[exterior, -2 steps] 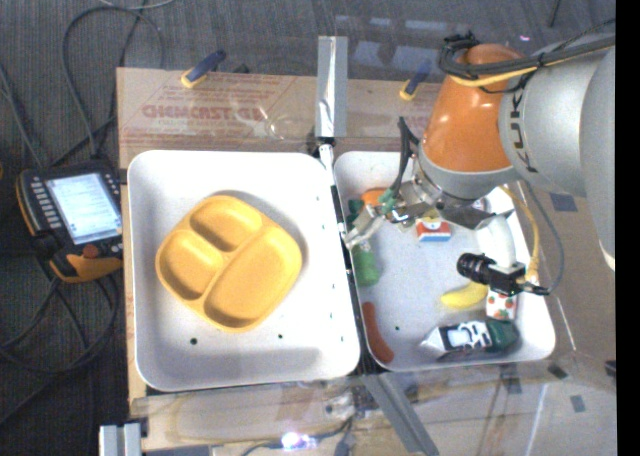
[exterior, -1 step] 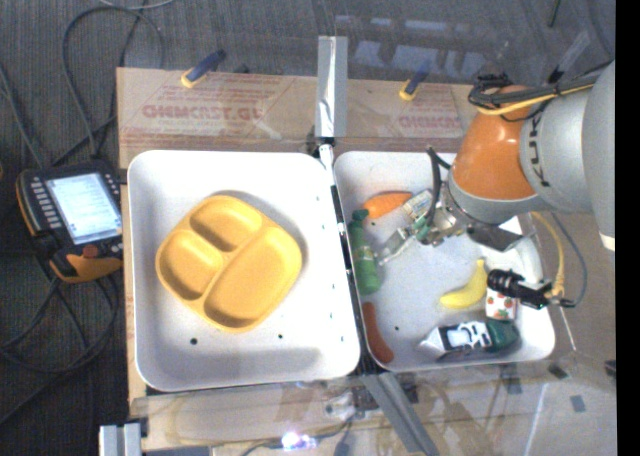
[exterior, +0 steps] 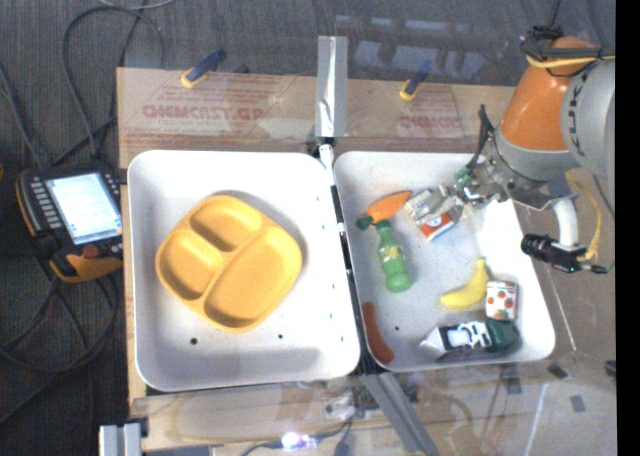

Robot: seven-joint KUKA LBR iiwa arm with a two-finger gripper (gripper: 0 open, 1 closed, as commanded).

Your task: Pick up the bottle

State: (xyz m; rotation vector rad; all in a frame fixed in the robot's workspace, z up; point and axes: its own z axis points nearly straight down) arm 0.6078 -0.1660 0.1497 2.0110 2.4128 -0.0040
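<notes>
The green bottle (exterior: 393, 260) lies on its side in the right bin (exterior: 520, 244), left of centre, its neck pointing toward the far edge. An orange carrot (exterior: 385, 207) touches the neck end. My gripper (exterior: 466, 189) hangs over the far right part of that bin, right of and beyond the bottle, a good hand's width away. Its tip sits next to a small red and white carton (exterior: 436, 216). Nothing of the bottle is near the gripper.
A yellow banana (exterior: 467, 289), a small printed box (exterior: 501, 300) and a dark carton (exterior: 470, 338) lie in the bin's near right corner. A brown sausage (exterior: 376, 332) rests at its near left edge. The left bin (exterior: 150, 344) holds a yellow divided plate (exterior: 230, 260).
</notes>
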